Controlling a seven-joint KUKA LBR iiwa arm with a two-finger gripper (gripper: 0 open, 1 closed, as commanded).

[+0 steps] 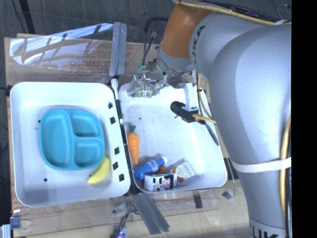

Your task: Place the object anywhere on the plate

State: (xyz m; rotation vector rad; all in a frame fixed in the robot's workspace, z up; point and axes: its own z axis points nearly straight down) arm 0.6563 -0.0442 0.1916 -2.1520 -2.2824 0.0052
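The gripper [143, 87] hangs over the far edge of the right bin [214, 163], by the divider between the two bins. It is too small and cluttered here to tell whether it is open or closed, and nothing can be made out in its grasp.

Nearest it in the same bin is a carrot [133, 146], lying along the left wall. Further off, in the near corner, a blue bottle [147, 167], a carton [161, 182] and a packet [184, 170] sit bunched together, touching.

In the left bin [16, 133], the blue plate [72, 138] has all three compartments bare. A banana [100, 171] lies against its near right rim, apparently on the bin floor, not in a compartment.

Which thing is meant is not clear from this. By my reading the task is barely begun: no object is lifted or on the plate. Reaching, grasping, carrying across the divider and releasing all remain.
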